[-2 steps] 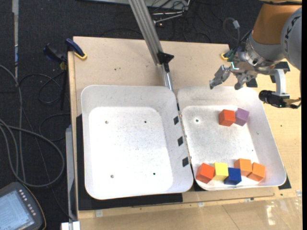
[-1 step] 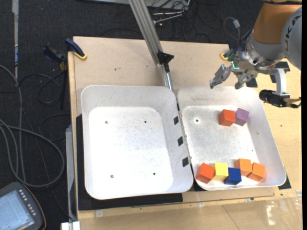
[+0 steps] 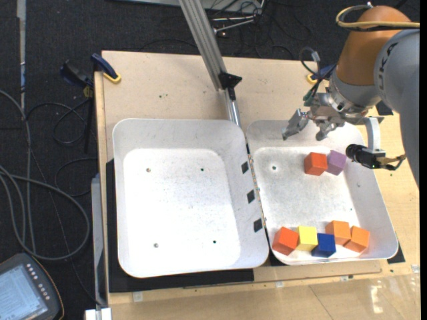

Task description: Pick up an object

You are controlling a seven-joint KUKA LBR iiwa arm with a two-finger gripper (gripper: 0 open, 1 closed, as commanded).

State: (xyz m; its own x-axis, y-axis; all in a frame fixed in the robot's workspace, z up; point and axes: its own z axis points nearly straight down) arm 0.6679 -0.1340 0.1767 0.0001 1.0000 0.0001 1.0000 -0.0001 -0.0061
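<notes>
I've got the arm (image 3: 380, 52) reaching in from the right, and its end effector (image 3: 308, 127) hangs over the far edge of the right bin (image 3: 373, 199), fingers spread apart with nothing between them. So it's open and empty, poised above the bin rather than down among the blocks. Nearest candidates, as I judge it, are the orange cube (image 3: 315, 163) and the purple cube (image 3: 337, 161), touching each other just near-side of the end effector in the far part of the bin; that pairing could make a clean grasp tricky, since the fingers need room on both sides. Down at the near edge there's a cluster bunched against the rim, probably because the bin floor slopes them there: an orange-red block (image 3: 286, 239), a yellow block (image 3: 307, 236), a blue block (image 3: 325, 245), and two more orange blocks (image 3: 350, 235) to the right. The left bin (image 3: 127, 199) sits beside it on the table (image 3: 167, 85), with small dark clips (image 3: 251, 195) along the seam between the bins, likely holding them together. A blue-and-yellow clamp (image 3: 103, 67) grips the table's far left corner. No readable labels or writing anywhere that I can make out.
</notes>
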